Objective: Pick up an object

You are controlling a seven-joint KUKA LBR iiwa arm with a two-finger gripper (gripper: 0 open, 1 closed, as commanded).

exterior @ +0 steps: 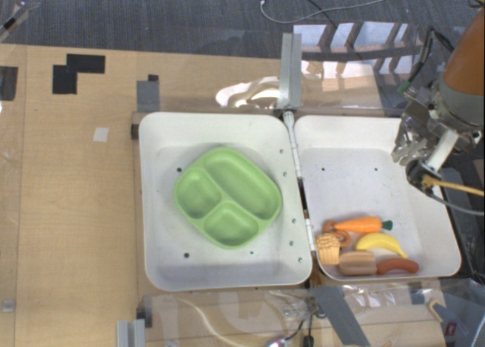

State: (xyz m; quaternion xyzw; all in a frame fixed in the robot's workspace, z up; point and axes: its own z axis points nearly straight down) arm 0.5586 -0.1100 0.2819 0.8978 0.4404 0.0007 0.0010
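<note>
Tool (418,157) over right bin's (356,148) far edge; cannot tell its finger state.

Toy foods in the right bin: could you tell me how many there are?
5, clustered at its near edge: carrot, banana, sausage, bread roll and a ridged tan piece. A brown bit between them may be another, partly hidden.

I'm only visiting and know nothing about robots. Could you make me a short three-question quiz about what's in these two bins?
1. True or false: the green divided plate lies in the left bin.
2. Which lies closest to the banana? A) carrot B) green divided plate C) gripper
3. Fill in: the toy foods cluster in the right bin's ____ corner.

Key: 1 true; 2 A; 3 near.
</note>
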